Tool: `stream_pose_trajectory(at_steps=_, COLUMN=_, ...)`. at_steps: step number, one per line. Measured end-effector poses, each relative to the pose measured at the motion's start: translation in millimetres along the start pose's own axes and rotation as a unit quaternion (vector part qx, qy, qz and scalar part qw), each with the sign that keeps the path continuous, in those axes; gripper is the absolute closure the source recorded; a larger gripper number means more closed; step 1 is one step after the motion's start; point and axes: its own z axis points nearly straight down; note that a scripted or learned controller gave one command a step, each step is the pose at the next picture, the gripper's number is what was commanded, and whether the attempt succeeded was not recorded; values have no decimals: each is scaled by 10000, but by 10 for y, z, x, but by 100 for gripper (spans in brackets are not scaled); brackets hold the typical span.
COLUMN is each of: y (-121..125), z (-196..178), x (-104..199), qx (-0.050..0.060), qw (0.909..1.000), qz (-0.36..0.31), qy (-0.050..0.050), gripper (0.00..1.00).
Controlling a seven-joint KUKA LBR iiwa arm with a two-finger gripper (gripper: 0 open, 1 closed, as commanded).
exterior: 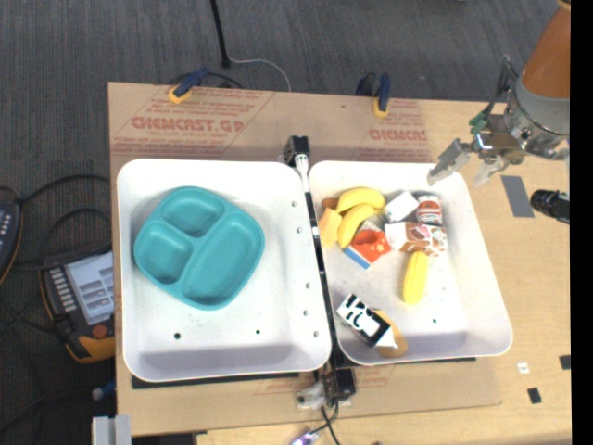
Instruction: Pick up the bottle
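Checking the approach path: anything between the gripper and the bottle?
Camera view: only the right bin's white rim separates gripper from bottle; a small white carton sits beside it.

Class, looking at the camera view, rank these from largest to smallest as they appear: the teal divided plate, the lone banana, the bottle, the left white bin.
1. left white bin
2. teal divided plate
3. lone banana and bottle look too alike to rank.

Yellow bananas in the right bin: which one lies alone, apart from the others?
The single yellow banana near the right white bin's middle, below the small red-labelled bottle. The two other curved yellow bananas sit pressed together at the bin's upper left.
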Motion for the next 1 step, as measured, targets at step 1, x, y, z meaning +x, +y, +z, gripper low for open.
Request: stream_pose_trajectory(at_steps=1, y=-253, z=815, x=874, qx=18, qw=10000, qz=7, qy=12, gripper=0)
